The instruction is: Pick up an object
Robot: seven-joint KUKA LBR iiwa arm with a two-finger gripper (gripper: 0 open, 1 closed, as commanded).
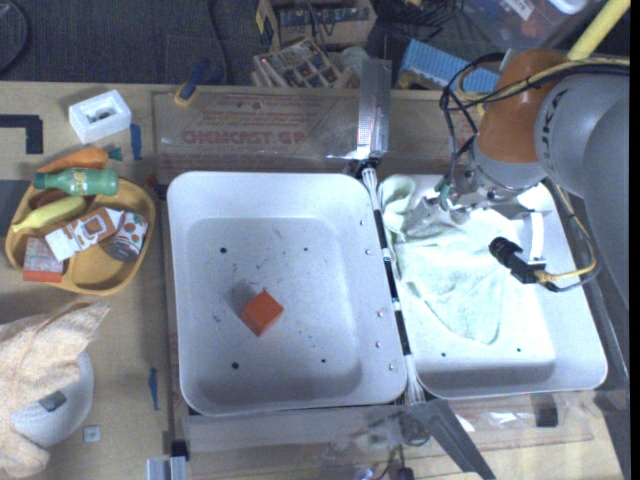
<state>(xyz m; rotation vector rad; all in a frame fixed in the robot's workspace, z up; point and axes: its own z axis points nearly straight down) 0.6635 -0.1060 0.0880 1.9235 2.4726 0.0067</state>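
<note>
From the overhead camera I see the two-finger gripper (437, 211) low over the far left corner of the right white bin (580, 368), at the crumpled pale green cloth (462, 280). Whether it is clenched or released I cannot tell. I would pinch a raised fold and lift straight, clear of the bin wall. The small orange cube (262, 313) sits alone in the left white bin (190, 208), well apart.

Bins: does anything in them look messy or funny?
Yes. The pale cloth lies crumpled in the right bin, one end bunched up against its far left corner by the gripper. The orange block in the left bin looks fine.
</note>
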